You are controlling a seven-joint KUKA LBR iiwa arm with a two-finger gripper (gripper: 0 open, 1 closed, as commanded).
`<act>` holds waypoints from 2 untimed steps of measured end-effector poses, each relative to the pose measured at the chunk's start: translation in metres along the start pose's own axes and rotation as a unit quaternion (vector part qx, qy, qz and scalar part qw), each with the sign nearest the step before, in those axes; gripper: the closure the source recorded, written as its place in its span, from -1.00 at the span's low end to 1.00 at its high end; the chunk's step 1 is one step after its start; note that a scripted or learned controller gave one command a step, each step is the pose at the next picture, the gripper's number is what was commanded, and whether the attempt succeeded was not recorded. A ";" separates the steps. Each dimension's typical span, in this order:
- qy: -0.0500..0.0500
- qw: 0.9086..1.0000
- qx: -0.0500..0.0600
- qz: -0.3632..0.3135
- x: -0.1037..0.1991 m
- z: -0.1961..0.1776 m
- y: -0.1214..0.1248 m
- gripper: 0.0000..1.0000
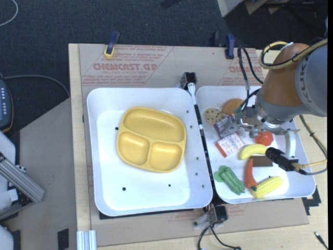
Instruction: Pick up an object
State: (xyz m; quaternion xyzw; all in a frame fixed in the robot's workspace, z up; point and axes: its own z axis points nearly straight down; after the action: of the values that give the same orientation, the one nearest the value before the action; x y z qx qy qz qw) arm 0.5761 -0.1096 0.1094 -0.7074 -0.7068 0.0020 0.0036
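1. Right bin (299, 184), near edge: yellow corn cob (268, 185) towards the near-right corner, green pea pods (229, 176) towards the near-left corner
2. Red chilli (250, 174) stands lengthwise between them, its tip touching the corn
3. Just behind: brown block (261, 161), with a banana (252, 150) lying across its far side
4. Mid-bin: red-and-white packet (229, 145) near the left wall, tomato (264, 138) to its right, close under the wrist
5. Gripper (230, 125) is low over the bin's left half, just above the far end of the packet; arm comes in from the right edge. Can't tell from this angle whether it's spread or pinching anything
6. Beyond it: chocolate-chip cookie (210, 114) by the left wall, brown bun (232, 107) near the far edge, partly hidden by the arm
7. Left bin (104, 155): yellow three-compartment tray (151, 138), roughly centred, slightly rotated
8. Bench (78, 139) far edge: yellow clamp (110, 50) near the far-left corner, blue clamp (229, 45) to the right
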 end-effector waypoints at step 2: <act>-0.001 1.000 -0.002 0.001 0.000 0.016 0.000 1.00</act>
State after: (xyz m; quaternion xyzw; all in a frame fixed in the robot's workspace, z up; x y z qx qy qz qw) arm 0.5761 -0.1096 0.0939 -0.7081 -0.7061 0.0009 0.0012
